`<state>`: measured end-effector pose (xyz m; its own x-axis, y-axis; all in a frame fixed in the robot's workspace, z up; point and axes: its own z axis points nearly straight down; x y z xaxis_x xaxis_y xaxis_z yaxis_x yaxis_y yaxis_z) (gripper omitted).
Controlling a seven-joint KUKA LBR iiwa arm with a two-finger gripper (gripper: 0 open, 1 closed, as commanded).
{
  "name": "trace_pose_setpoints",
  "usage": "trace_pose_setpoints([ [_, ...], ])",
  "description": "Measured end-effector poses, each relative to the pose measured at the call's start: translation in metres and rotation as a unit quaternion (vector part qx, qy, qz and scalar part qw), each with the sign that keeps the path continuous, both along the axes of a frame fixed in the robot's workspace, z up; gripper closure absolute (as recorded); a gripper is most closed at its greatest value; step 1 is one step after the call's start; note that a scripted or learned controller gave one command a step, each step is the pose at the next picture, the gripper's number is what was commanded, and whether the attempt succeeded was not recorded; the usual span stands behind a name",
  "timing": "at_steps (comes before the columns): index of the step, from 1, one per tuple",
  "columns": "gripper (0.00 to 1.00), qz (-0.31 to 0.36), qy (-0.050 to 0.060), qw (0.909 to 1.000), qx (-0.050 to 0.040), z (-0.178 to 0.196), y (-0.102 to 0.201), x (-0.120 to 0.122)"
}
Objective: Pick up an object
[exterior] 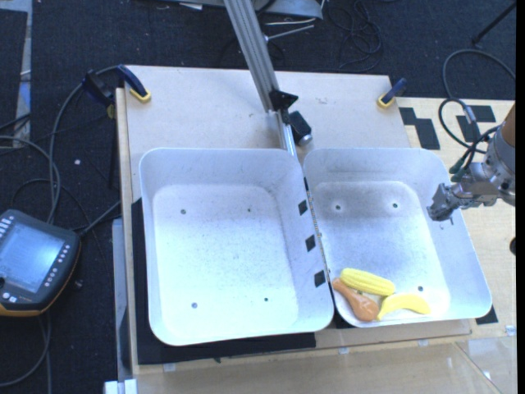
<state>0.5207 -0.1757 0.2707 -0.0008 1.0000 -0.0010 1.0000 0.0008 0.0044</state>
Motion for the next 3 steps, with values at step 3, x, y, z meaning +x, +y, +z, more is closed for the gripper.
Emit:
trace_pose_setpoints([
  [3,1.0,0.002,0.002,1.0,0.0009,-0.022,0.142,0.042],
])
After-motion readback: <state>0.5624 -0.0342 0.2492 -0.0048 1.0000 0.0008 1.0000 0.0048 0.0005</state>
